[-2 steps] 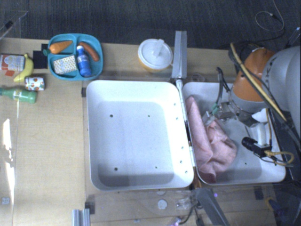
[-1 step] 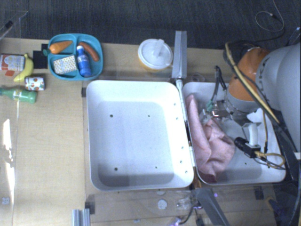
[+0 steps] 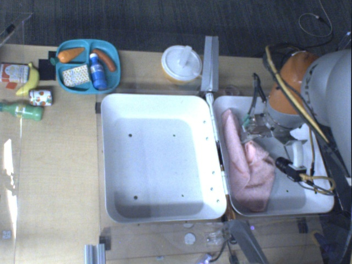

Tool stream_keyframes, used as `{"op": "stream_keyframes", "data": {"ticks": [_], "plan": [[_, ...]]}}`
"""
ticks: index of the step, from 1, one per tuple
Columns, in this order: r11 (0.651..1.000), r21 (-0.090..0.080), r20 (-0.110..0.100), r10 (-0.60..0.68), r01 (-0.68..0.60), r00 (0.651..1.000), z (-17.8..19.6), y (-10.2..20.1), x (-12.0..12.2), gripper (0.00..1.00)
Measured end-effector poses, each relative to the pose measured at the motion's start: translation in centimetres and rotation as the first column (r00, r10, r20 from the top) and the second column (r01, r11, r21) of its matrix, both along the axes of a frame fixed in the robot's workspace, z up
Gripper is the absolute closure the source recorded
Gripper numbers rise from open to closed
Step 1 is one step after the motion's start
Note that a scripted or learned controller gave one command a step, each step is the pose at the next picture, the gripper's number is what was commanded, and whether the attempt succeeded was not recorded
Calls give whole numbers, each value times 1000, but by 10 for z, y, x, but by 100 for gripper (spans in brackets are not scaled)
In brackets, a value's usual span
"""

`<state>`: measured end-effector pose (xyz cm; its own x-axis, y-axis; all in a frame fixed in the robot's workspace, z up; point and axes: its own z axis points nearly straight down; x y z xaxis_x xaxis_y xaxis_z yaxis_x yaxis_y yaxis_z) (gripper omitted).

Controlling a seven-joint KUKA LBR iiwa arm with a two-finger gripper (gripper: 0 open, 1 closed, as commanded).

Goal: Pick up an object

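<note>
A pink cloth (image 3: 248, 166) lies crumpled along the left side of the right bin (image 3: 291, 202), running from the far wall toward the near wall. My gripper (image 3: 252, 128) is down inside that bin, at the upper part of the cloth, right against its right edge. The grey arm with its orange band (image 3: 294, 67) comes in from the right and covers the bin's far right corner. Cables and the wrist body hide the gripper's tips.
The left bin (image 3: 159, 158) sits beside it, across a metal divider (image 3: 210, 65). On the bench behind are a teal tray (image 3: 88, 65) of toy food and a white lidded cup (image 3: 181, 63). A banana (image 3: 28, 80), small can (image 3: 40, 97) and green bottle (image 3: 22, 111) lie far left.
</note>
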<state>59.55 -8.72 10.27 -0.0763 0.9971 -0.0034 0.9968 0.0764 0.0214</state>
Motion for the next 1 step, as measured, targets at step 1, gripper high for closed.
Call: {"op": "stream_keyframes", "data": {"ticks": [1], "plan": [[966, 0, -18, 259, -259, 966, 83, 16, 1, 100]]}}
